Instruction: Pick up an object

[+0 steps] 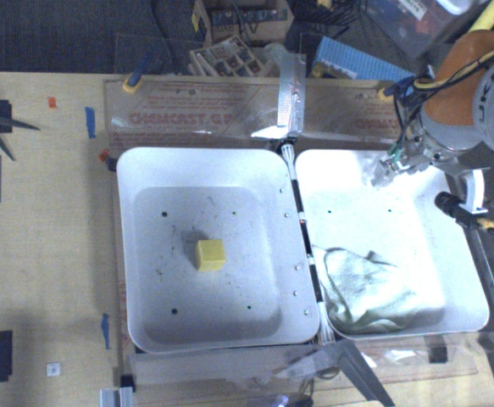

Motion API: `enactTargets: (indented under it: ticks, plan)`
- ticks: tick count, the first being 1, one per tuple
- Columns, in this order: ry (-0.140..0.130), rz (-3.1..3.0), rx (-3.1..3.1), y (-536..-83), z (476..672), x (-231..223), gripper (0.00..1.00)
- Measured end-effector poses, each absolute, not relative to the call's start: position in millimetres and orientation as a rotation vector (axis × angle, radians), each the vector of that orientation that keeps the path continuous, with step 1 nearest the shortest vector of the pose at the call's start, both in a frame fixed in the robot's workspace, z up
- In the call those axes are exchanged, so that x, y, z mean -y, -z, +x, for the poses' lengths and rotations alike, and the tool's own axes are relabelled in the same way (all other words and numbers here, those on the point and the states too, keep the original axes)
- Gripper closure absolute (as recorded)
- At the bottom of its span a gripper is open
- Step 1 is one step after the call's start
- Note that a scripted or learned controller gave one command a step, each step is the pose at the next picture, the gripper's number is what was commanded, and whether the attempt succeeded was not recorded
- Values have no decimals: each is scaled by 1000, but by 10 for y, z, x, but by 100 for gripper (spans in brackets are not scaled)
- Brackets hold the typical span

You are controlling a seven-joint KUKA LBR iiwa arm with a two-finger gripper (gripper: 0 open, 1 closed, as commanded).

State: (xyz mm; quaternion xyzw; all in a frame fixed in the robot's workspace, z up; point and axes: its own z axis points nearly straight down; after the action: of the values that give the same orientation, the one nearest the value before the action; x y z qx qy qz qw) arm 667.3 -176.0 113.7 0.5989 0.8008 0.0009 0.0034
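Hovering above the far right corner of the right bin point(475, 312), the gripper point(392, 164) is being carried on the grey arm point(471, 100) that is reaching in from the right; whether it is apart or together cannot be told from this angle, and nothing is being seen in its grasp. Nearest candidate: a crumpled pale cloth point(367, 291) is lying in the near left part of that same bin. Farther out, a small yellow block point(211, 254) is sitting alone near the middle of the left bin point(136, 176), well apart from the walls. A clean pick is judged likelier on the block, provided the descent is being centred squarely over it; the cloth is expected to bunch and slip.
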Motion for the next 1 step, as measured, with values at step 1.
enactTargets:
  ticks: [1]
  plan:
    - [-2,2258,-2176,-1665,6674,1905,100]
